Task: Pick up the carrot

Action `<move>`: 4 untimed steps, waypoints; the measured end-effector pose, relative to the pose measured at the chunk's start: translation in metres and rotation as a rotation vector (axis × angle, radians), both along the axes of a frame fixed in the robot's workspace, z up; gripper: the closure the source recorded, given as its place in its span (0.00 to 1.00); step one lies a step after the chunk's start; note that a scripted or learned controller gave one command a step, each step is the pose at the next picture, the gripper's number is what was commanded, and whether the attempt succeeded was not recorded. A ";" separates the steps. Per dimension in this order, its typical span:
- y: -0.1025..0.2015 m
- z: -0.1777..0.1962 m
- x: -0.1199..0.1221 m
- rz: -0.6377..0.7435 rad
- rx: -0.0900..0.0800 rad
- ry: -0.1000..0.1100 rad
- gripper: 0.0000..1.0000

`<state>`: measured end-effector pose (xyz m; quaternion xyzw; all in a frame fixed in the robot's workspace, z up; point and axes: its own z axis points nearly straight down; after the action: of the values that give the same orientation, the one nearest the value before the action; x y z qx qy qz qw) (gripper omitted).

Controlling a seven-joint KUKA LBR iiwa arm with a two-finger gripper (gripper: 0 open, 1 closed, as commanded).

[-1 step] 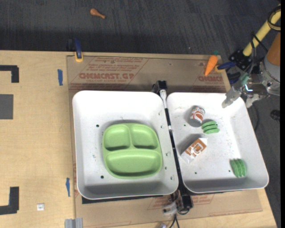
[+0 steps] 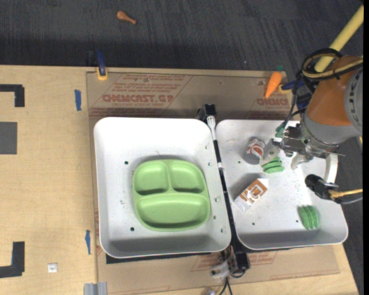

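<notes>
The carrot [image 2: 274,82] is small and orange with a green top. It lies on the brown cardboard beyond the far edge of the right bin [image 2: 328,235], outside that bin. My gripper [image 2: 286,150] hangs over the far part of the right bin, nearer the camera than the carrot and a little to its right. Just below the gripper lies a round green ridged piece [image 2: 273,167]. Nothing orange shows at the gripper.
The right bin also holds a small grey and red can [image 2: 253,150], an orange and white box [image 2: 252,193] and a green ridged item [image 2: 309,217]. The left bin [image 2: 109,173] holds a green divided plate [image 2: 170,193]. A small orange object [image 2: 125,17] lies on the dark floor.
</notes>
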<state>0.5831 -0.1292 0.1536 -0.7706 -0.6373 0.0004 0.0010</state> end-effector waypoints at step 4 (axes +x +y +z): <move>0.047 0.041 -0.089 0.292 -0.001 -0.004 1.00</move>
<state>0.4941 -0.0819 0.1945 -0.6698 -0.7425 -0.0007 -0.0004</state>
